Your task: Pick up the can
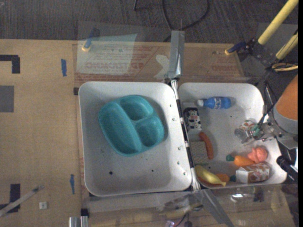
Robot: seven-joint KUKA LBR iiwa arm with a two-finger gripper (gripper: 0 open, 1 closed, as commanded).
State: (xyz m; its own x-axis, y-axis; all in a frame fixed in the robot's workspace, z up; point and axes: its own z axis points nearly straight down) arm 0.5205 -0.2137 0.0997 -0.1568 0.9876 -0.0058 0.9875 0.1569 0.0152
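Observation:
The can point(191, 118), small with a black-and-white print, sits in the right bin point(222, 122) against its left wall, just below the blue bottle. My gripper point(251, 130) hangs over the right side of that bin, well to the right of the can and apart from it. The grey arm with its orange band point(289, 103) comes in from the right edge. Nothing shows held in the gripper.
The right bin also holds a blue water bottle point(215, 102), a sausage point(207, 144), a banana point(208, 175), a carrot point(240, 161), a pink object point(258, 153) and a small carton point(253, 174). A teal divided plate point(132, 124) lies in the left bin point(94, 174).

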